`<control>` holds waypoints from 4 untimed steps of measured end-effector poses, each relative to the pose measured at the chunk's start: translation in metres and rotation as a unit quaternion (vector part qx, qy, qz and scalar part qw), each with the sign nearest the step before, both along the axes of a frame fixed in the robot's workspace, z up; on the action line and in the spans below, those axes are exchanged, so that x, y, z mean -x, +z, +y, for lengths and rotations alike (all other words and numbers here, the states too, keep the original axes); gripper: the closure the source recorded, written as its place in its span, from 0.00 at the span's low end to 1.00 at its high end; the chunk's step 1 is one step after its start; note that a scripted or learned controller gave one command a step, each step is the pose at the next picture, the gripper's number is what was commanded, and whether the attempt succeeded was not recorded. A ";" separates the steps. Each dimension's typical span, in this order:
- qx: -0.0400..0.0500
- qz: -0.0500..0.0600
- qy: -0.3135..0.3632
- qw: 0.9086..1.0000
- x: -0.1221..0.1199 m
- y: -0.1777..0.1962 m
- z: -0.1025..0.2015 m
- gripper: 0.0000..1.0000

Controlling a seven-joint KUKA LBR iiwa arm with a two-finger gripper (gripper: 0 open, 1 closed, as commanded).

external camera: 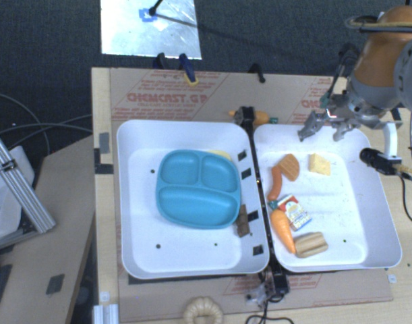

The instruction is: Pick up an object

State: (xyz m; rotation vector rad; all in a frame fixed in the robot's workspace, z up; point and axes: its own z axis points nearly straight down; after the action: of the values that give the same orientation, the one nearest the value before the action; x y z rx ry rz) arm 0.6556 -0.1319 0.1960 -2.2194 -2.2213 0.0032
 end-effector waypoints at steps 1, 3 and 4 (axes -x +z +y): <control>0.000 0.000 0.000 1.000 -0.003 -0.062 0.001 0.00; 0.006 -0.015 0.001 1.000 -0.011 -0.089 -0.003 1.00; 0.000 -0.005 0.000 1.000 -0.019 -0.039 -0.010 1.00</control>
State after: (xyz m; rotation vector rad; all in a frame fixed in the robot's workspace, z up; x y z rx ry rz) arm 0.6743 -0.1424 0.1570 -2.2240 -2.2271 -0.0069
